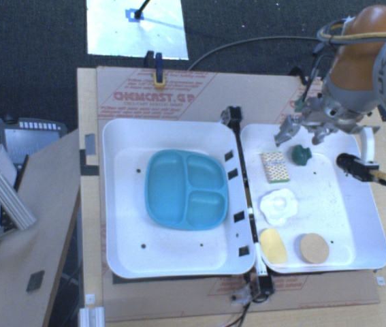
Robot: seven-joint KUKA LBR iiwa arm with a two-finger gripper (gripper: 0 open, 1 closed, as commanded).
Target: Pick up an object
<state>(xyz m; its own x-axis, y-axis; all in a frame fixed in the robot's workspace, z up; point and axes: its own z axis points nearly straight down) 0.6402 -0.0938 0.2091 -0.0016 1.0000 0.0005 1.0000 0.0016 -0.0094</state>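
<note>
Green lump (301,154) sits in the right bin (342,210), far half, about mid-width. It is small and rounded, so no clear long axis or heading can be read at this size.

Gripper (303,136) is at the bin's far edge, just far of the lump. Fingers (282,135) are spread with nothing between them. Can't tell whether they touch the lump.

Other things in the right bin:
- Cracker (275,167), a speckled rectangle just left of the lump and apart from it. Its long axis runs far-to-near, slightly tilted.
- White piece (278,206), wavy-edged, near of the cracker.
- Yellow piece (272,245), oval, at the near left corner close to the left wall, long axis far-to-near.
- Tan disc (314,248), flat, just right of the yellow piece, close to the near wall.

Right half of this bin is bare floor, so there is open room to the right of the lump and near of it. The left side is crowded by the column of cracker, white piece and yellow piece.

Left bin (124,182) holds one blue plate (182,189) with three compartments, lying flat and roughly centred, with bare floor all round it.

Both bins sit side by side on the surface (261,94), their inner walls touching.
</note>
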